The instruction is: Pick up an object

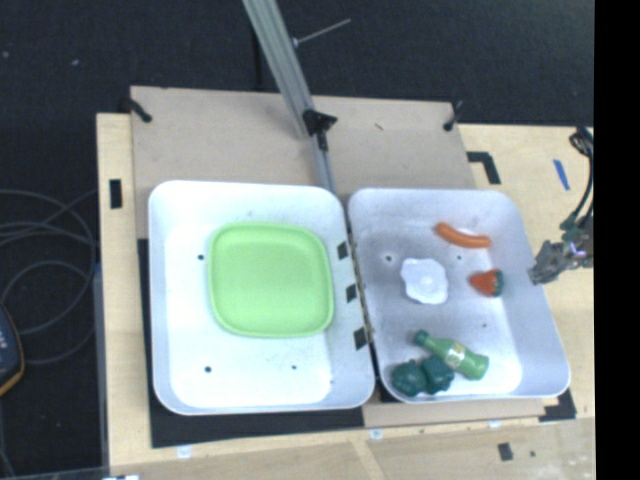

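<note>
Bottle [453, 355] label unreadable; gripper [553, 262] beside bin [530, 230].

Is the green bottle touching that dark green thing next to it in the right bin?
Touching. In the camera view the green bottle lies against the dark green object, with no white bin floor between them.

A: What is the bench [120, 298] carrying?
B: A brown board [390, 148] is lying on it, with the left bin [180, 298] and right bin [530, 308] sitting side by side, touching.
</note>
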Controlling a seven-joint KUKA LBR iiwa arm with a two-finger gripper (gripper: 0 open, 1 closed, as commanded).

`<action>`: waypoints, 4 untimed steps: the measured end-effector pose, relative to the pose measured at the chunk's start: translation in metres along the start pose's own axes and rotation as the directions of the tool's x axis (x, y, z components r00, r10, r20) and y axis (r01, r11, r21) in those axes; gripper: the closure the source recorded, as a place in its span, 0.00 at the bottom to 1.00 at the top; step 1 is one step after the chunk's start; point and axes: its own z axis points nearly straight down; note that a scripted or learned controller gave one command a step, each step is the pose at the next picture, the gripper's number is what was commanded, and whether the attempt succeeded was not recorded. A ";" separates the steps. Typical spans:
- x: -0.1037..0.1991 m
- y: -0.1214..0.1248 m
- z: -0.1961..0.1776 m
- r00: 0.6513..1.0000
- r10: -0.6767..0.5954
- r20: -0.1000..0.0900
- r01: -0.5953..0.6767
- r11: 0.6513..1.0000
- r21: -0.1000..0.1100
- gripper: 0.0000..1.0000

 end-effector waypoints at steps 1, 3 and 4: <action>0.040 0.017 0.010 1.000 -0.002 -0.002 0.002 1.000 0.005 1.00; 0.125 0.082 0.011 1.000 -0.004 -0.002 0.004 1.000 0.005 1.00; 0.165 0.104 0.009 1.000 -0.002 -0.002 0.002 1.000 0.005 1.00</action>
